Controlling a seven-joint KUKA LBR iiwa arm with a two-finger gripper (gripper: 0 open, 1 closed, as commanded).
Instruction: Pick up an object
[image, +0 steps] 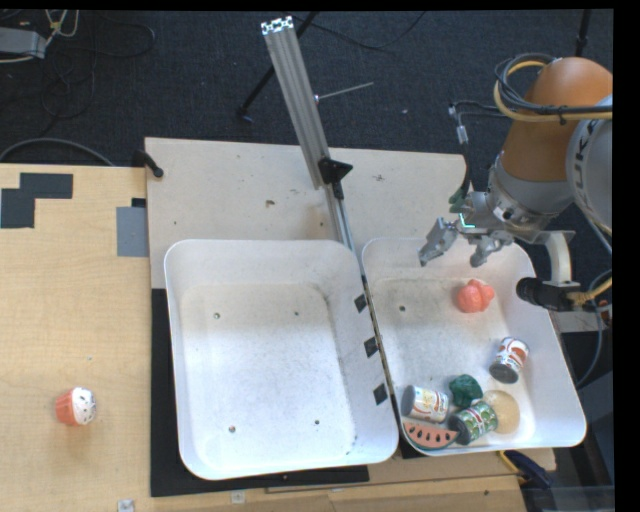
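Observation:
My gripper (458, 250) hangs above the far edge of the right bin (420, 300), its two fingers spread open with nothing between them. An orange-red lumpy object (475, 296) lies in the right bin just below and to the right of the fingers. Nearer the front right sit a small red-and-white can (510, 359), a dark green object (464, 389), a yellow-labelled can (427, 403), a green can (474, 421), a tan round object (504, 408) and a watermelon slice (428, 436).
The left bin (200, 290) lies beside the right one. A slanted metal bar (305, 110) runs down to the divider between the bins. A small orange-and-white toy (76, 407) rests on the wooden bench at the far left.

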